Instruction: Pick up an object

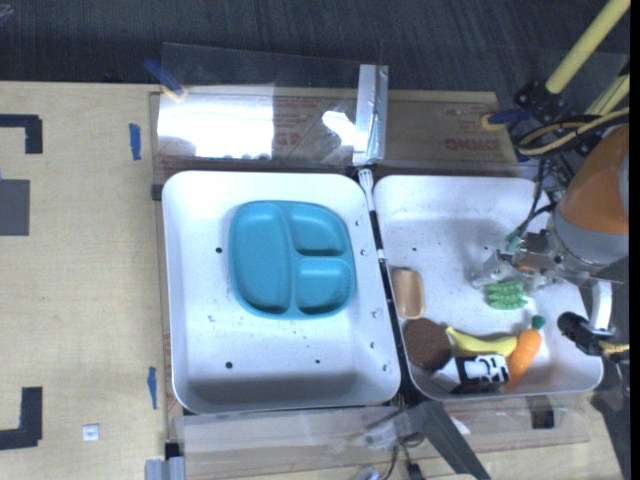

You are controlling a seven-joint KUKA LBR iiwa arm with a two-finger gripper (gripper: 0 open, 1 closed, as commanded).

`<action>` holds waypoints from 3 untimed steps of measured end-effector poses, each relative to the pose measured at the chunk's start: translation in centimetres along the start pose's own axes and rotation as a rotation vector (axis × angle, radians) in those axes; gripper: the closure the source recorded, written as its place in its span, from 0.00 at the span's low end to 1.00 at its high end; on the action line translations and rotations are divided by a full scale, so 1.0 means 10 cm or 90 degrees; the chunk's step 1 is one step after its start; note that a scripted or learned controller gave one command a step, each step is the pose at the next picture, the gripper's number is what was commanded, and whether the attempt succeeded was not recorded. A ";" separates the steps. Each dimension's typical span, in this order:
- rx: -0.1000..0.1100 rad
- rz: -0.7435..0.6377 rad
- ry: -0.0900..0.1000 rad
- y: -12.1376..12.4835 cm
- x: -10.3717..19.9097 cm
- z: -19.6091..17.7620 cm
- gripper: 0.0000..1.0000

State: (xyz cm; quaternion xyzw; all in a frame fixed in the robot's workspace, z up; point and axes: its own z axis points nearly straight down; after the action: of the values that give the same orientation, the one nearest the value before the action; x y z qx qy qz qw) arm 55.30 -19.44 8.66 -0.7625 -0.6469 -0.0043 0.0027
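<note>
Camera view, looking down at a slant: we see two white bins side by side on the bench. The left bin [190, 368] holds one blue divided plate [292, 258], lying flat near the middle, a bit toward the far wall.

The right bin [440, 213] has all the small stuff. A tan block [408, 293] lies just beside the wall shared with the left bin. Near the front wall there is a cluster: a brown round object [428, 341], a yellow banana [480, 343] touching it, a black-and-white object [482, 369] just below the banana, and an orange carrot [527, 351] tilted at the banana's right end, touching it.

The arm [600, 198] comes in from the right, orange band above the wrist, over the right bin's right side. The gripper [522, 264] sits over the bin floor in the right half of that bin. A small green object [507, 294] lies on the floor just beside the gripper, on its near side, apart from the front cluster. We cannot tell whether the gripper touches it.

Gripper state: we cannot tell, since the tip is small and cluttered by cables. We see nothing lifted off the floor. Yellow poles and cables show at top right, outside the bins.
</note>
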 end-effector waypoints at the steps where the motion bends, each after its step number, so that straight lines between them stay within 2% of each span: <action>1: -0.003 -0.029 -0.008 -0.13 0.25 0.00 0.00; 2: -0.003 -0.028 -0.007 -0.12 0.25 -0.06 1.00; 3: -0.002 -0.042 -0.008 0.11 0.39 0.01 1.00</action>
State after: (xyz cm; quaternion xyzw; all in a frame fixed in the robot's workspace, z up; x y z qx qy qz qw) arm 57.05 -15.82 8.58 -0.7408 -0.6717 -0.0008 -0.0029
